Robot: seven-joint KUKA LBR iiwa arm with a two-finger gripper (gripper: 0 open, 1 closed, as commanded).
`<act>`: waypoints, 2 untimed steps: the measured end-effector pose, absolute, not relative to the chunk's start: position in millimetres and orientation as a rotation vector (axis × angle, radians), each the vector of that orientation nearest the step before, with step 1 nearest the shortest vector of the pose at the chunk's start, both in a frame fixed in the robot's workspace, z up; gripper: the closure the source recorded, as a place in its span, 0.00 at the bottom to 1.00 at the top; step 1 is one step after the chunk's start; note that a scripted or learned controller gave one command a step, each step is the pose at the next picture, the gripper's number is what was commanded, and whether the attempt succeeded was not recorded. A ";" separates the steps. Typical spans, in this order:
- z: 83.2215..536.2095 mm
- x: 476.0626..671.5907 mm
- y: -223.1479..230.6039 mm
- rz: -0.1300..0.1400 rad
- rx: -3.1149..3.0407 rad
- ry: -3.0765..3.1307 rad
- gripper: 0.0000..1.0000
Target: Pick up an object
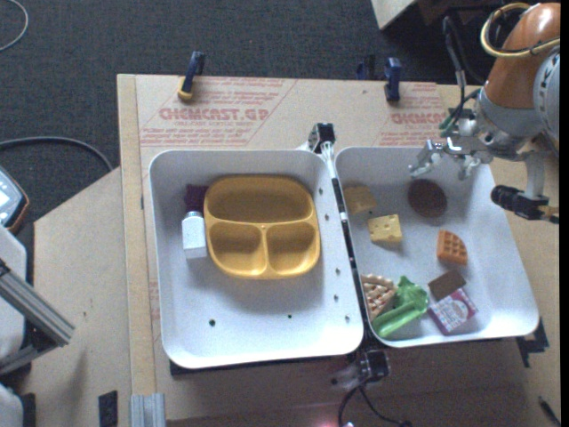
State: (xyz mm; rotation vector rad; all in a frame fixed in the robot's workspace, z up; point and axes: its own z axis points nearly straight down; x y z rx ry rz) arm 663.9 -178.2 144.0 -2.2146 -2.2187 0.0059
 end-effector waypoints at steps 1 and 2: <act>90.2 662.7 -176.9 0.006 -2.215 -2.219 0.00; 105.9 665.2 -177.3 0.000 -2.219 -2.227 1.00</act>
